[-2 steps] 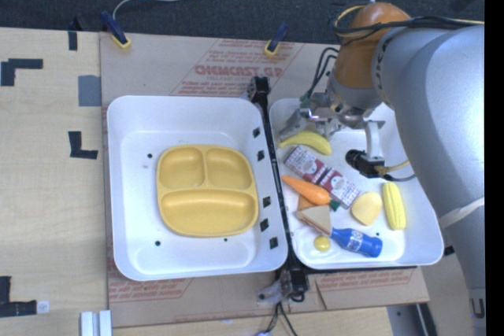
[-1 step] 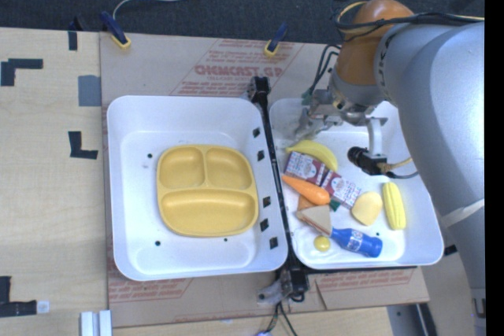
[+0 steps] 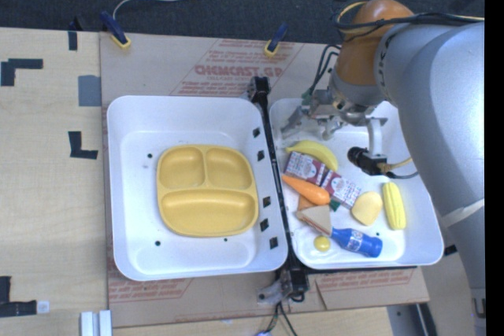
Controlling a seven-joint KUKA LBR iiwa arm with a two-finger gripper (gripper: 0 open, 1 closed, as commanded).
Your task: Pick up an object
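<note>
Standing by the bench here. Left bin has a yellow divided plate sitting about dead center, nothing to grab there really. All the pickable stuff is crammed in the right bin: banana at roughly 10 o'clock, a red-and-white packet touching it below, carrot under that, a sandwich wedge at 7, blue bottle at 6, corn cob at 3 with a pale yellow lump just beside it.

The end effector hangs at the bin's 11 o'clock corner, just above the banana; I can't tell how it's set from here.

My worry: everything's packed tight, so going down it could pinch two things, or shove the banana into the packet and come up with nothing. It's also close to the bin wall and the divider, so clipping an edge seems possible.
</note>
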